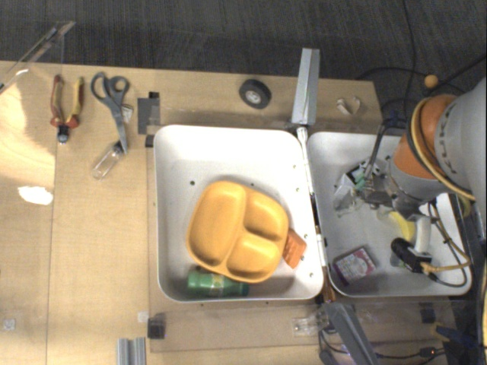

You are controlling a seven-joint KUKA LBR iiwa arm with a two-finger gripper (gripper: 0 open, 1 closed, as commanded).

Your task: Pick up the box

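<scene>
The gripper (364,190) hangs low over the right bin (335,150), near its upper left part; whether it is released or clenched cannot be told. The box (354,264), small and purplish, lies flat near that bin's front edge, apart from the gripper. In the left bin (175,150) sit 1 yellow divided tray (237,230), a green can (214,284) and an orange packet (294,249).

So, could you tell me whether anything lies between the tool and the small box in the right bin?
Nothing visible does. The tool hangs over the right bin's far half, and the box lies nearer the front wall, with bare floor between.
</scene>
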